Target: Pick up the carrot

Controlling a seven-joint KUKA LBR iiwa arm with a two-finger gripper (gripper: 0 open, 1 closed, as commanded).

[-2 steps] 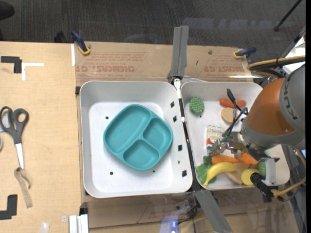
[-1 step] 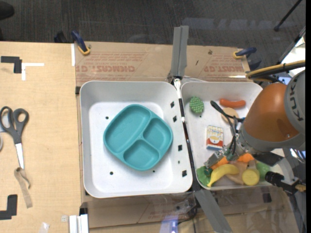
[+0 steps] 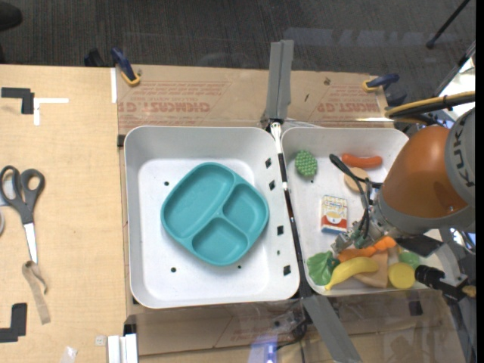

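Carrot (image 3: pixel 376 246) lies in the right bin (image 3: pixel 342 130), close to its near edge and toward the near right corner, partly under the arm (image 3: pixel 423 178). The gripper (image 3: pixel 354 238) is down at the carrot's left end, touching or just over it. The wrist hides too much to tell whether it is spread or pressed together, or whether it pinches anything.

That corner is crowded. A banana (image 3: pixel 352 271) lies just below the carrot, a green leaf (image 3: pixel 321 267) sits at the banana's left end against the bin's left wall, and a tan block (image 3: pixel 373 279) and a yellow ball (image 3: pixel 401 276) sit by the near rim. A small box (image 3: pixel 334 212) stands just above the gripper, near the bin's middle. Along the far edge are a green knobbly piece (image 3: pixel 305 163) in the far left corner, a sausage (image 3: pixel 361 159) and a dark spoon (image 3: pixel 346 172). The only bare floor in this bin is a strip along the left wall between the green knobbly piece and the leaf.

The left bin (image 3: pixel 198 131) holds just a teal plate (image 3: pixel 215 214) at its middle, with bare floor all round it up to the walls. The two bins touch along their shared rims. Scissors (image 3: pixel 23 195) lie on the bench (image 3: pixel 68 142) near its left edge, well apart from both bins.
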